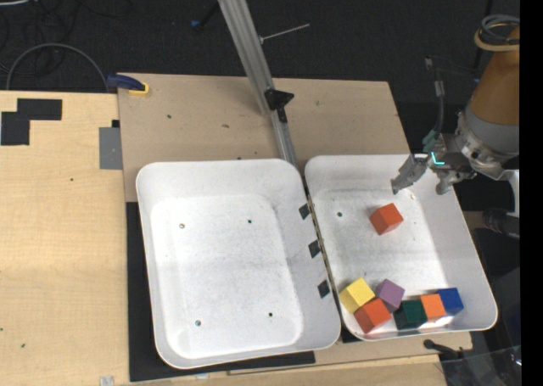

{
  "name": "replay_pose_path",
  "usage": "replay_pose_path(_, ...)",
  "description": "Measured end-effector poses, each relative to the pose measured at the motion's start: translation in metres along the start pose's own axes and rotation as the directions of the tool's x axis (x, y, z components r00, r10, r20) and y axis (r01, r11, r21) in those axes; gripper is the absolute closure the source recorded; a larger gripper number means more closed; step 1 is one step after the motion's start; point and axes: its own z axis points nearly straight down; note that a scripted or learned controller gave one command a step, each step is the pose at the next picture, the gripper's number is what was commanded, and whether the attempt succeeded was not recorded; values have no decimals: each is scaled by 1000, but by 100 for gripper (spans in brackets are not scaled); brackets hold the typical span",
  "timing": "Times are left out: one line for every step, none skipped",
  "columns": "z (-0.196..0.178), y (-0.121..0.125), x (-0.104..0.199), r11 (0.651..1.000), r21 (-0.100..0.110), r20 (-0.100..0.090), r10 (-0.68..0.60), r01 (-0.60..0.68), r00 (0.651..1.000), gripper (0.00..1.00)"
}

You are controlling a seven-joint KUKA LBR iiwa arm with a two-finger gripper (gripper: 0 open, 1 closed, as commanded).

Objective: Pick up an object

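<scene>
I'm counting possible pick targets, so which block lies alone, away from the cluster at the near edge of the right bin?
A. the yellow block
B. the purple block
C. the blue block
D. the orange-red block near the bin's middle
D: the orange-red block sits by itself near the middle of the right bin, while the yellow block, purple block and blue block crowd together at its near edge.

readable text: none
labels/brands: none legible on bins (222, 174), blocks (386, 218) or arm (496, 96)
numbers/signs: none
black marks on bench (31, 118): plain shapes, no lettering
</scene>
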Motion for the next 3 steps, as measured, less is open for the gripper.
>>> replay_pose_path(0,0,0,1000,0,0,0,0,1000,0)
replay_pose_path(0,0,0,1000,0,0,0,0,1000,0)
replay_pose_path(0,0,0,1000,0,0,0,0,1000,0)
